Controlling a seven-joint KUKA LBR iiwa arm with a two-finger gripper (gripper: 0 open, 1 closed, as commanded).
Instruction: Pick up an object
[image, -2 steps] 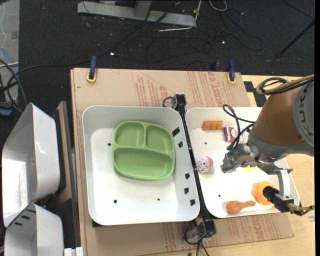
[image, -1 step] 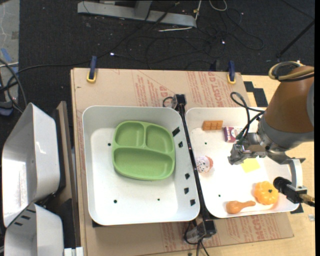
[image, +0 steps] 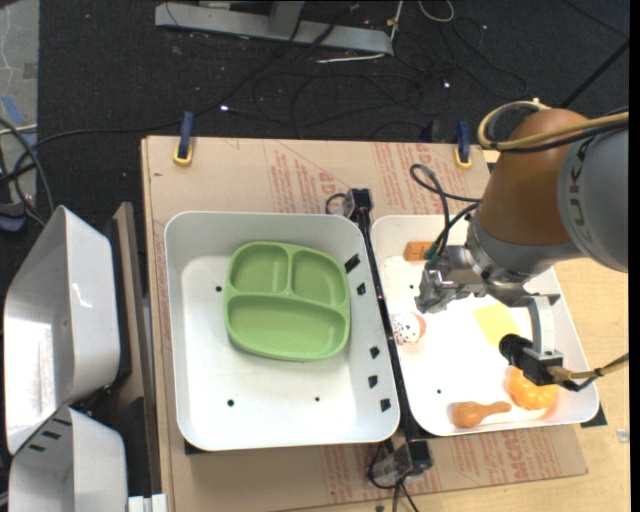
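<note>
Cardboard covers the bench (image: 300, 160), clamped at the back edge by 2 clips, and on it sit 2 shallow white bins side by side. Over in the left bin (image: 200, 400) lies a green divided plate (image: 289, 300), flat and well apart from the action, so it looks like a bystander. All the candidates are in the right bin (image: 440, 400): a small white speckled piece (image: 405, 328) near the dividing wall, a yellow flat piece (image: 494, 322) mid-bin, an orange lump (image: 530, 392) at the near right corner, a tan pear-shaped piece (image: 478, 411) along the near edge just beside it, and a small orange bit (image: 417, 249) at the far edge. And the arm (image: 540, 200) is leaning in from the right, the gripper (image: 437, 290) low over the bin, hanging close above the white speckled piece. My read: that is the target. Whether the jaws are spread or closed, I cannot tell, since the wrist hides them. Nothing is visibly held.
</note>
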